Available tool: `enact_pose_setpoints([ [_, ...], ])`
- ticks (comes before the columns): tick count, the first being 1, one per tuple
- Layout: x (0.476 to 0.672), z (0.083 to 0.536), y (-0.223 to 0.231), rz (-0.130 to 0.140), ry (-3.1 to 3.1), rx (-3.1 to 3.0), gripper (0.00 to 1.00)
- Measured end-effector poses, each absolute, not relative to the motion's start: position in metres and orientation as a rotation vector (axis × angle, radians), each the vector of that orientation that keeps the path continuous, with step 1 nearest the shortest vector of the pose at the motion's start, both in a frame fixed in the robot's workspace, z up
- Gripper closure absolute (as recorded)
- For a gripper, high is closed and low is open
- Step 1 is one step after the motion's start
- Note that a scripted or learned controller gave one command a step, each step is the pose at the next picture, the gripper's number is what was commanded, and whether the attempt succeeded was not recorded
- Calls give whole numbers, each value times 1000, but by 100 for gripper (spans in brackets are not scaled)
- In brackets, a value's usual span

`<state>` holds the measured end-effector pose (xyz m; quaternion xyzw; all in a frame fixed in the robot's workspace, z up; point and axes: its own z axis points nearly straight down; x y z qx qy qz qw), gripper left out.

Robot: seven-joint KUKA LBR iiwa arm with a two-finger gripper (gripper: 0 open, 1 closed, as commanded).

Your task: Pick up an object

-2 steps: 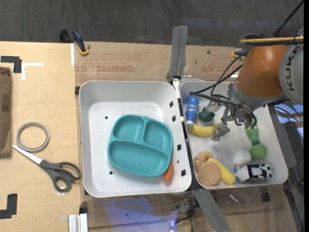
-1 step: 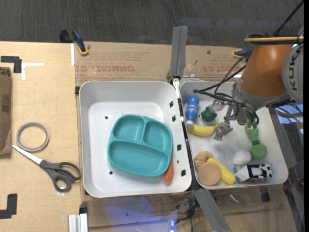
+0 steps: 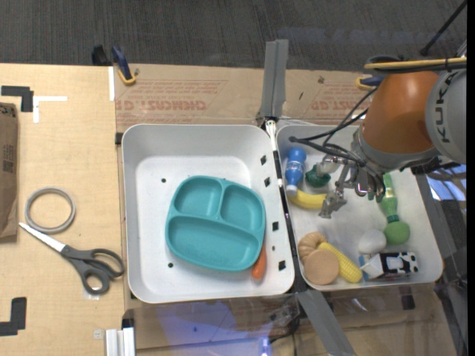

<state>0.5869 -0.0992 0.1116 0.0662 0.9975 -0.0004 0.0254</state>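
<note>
Gripper [image 3: 335, 201]: over right bin [image 3: 429, 221], just beside banana [image 3: 306, 198]; grip unclear.
Left bin [image 3: 137, 213]: teal plate [image 3: 216, 223], carrot [image 3: 258, 267].

A divided plate [image 3: 216, 224] lay in the left bin [image 3: 141, 154], a carrot [image 3: 258, 265] against its right edge. The right bin [image 3: 427, 221] held a banana [image 3: 306, 198], a bottle [image 3: 295, 167] behind it, and corn [image 3: 341, 262] nearer the front. Scissors [image 3: 78, 257] and a tape roll [image 3: 50, 208] lay on the counter [image 3: 59, 154] to the left.
</note>
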Motion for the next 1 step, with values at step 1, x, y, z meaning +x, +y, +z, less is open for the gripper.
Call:
enact_pose_setpoints([
  [1,569,111,-113,-6,3066,400,0],
])
